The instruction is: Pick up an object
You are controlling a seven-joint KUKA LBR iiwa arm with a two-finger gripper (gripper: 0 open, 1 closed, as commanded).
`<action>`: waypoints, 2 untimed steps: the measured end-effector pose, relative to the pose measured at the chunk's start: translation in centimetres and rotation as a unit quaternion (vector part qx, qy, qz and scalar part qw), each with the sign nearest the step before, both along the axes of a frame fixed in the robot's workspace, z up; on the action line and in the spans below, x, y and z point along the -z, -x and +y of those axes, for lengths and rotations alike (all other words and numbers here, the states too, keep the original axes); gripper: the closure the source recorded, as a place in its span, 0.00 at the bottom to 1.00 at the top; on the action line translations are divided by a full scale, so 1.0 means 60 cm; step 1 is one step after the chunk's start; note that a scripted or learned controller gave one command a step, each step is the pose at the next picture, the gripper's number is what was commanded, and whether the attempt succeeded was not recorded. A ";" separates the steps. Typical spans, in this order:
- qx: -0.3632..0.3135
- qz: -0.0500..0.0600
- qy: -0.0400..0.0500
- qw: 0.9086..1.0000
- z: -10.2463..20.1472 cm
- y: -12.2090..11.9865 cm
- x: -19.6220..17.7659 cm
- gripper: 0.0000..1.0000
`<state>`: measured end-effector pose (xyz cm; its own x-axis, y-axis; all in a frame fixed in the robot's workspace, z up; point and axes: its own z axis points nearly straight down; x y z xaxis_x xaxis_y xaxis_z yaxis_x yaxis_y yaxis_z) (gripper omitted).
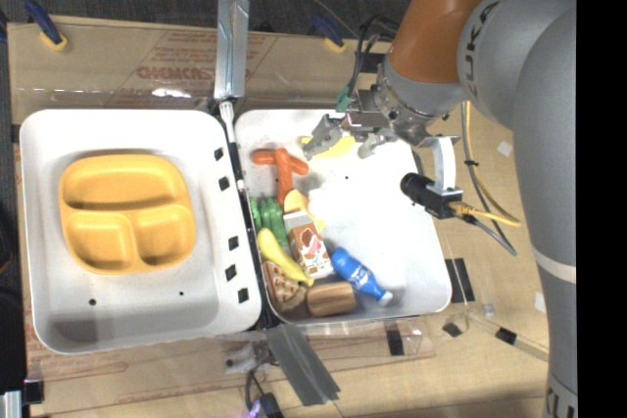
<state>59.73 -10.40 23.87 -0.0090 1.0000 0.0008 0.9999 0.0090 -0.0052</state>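
My gripper (348,138) hangs over the back of the right bin (392,230), its two fingers spread apart. A small yellow object (339,147) lies in the gap, close to the left finger (319,133); whether it is touched I cannot tell. Further left in the bin are orange sausage-like pieces (279,162). Along the bin's left wall lie a green item (265,212), a banana (275,255) and a small carton (307,247). A blue bottle (359,277) and a brown loaf (329,299) rest near the front wall.
The left bin (49,308) holds a yellow divided tray (127,210). A metal divider (230,44) stands between the bins at the back. A black cable fitting (429,193) juts from the arm over the right bin's right side.
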 end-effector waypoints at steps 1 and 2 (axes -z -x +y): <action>-0.133 -0.001 0.000 0.991 0.024 0.036 -0.056 0.00; -0.116 0.005 -0.001 0.993 0.010 -0.035 0.138 0.00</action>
<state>61.85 -9.78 15.62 -0.2382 0.9712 0.0046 0.9711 0.2382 -0.0141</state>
